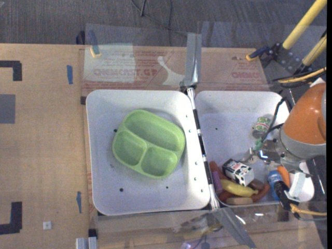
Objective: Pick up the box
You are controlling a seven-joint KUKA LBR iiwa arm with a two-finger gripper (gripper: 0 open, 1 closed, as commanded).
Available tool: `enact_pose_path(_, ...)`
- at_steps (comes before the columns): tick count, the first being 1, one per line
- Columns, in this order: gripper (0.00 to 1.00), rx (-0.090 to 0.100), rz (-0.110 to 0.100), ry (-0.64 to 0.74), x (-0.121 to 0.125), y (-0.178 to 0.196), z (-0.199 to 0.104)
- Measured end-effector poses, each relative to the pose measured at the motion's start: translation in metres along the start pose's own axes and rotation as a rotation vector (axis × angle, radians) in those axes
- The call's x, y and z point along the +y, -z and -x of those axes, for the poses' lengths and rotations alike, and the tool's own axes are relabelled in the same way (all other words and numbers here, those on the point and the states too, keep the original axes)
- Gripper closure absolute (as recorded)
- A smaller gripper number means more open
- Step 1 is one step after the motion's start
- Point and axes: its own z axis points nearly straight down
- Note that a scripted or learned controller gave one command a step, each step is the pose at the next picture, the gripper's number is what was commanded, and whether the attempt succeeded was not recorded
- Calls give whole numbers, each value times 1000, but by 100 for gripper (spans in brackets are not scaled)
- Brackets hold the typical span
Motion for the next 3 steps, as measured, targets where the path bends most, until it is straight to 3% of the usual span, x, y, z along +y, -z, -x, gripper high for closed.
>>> enact_pose_path(1, 0, 1, -4, 194, 2, 48, 30)
enact_pose_path(2, 0, 0, -5, -109, 0, 78, 22)
enact_pose_path(3, 0, 3, -3, -199, 29, -16, 8)
